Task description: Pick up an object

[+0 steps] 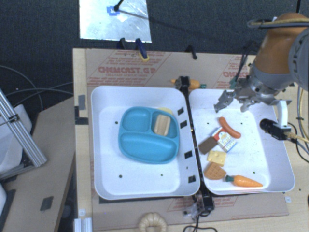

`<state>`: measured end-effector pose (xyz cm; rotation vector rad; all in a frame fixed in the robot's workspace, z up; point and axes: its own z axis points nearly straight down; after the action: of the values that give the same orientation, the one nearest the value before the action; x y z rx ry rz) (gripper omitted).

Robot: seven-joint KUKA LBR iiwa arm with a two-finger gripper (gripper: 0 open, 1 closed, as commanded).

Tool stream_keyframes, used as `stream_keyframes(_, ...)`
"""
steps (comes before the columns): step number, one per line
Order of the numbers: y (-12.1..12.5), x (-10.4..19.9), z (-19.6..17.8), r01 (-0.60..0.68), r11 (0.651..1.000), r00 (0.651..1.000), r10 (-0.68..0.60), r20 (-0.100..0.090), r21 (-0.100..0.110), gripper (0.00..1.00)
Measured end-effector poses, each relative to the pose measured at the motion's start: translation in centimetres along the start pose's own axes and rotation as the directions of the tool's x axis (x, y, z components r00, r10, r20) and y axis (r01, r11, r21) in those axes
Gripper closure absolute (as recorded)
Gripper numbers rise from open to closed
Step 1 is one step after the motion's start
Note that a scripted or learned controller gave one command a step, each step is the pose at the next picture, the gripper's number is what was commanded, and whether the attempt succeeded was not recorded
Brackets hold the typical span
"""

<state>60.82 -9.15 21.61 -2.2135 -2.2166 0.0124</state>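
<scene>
1. Claw (234, 102) hangs with its fingers spread wide and nothing between them, over the right bin (280, 166).
2. Just below it lies the sausage (228, 127), apart from the fingers.
3. Further below: a small carton (225, 141), a brown slab (208, 144), cheese (217, 157), a cracker (215, 171) and a carrot (244, 181).
4. Off to its left, the left bin (104, 178) has a blue tray (145, 139) with bread (161, 125).

Blue tray (145, 146), orange carrot (245, 181) (green-tipped), white bins (108, 178).
</scene>
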Motion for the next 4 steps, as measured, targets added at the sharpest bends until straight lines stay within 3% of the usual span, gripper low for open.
stream_keyframes(1, 0.2, 0.0, -0.8, 0.002, 1.0, 1.0, -0.002, 0.001, -0.013, 0.0)
stream_keyframes(4, 0.6, 0.3, 12.6, -0.001, 1.0, 1.0, 0.001, 0.001, -0.016, 0.0)
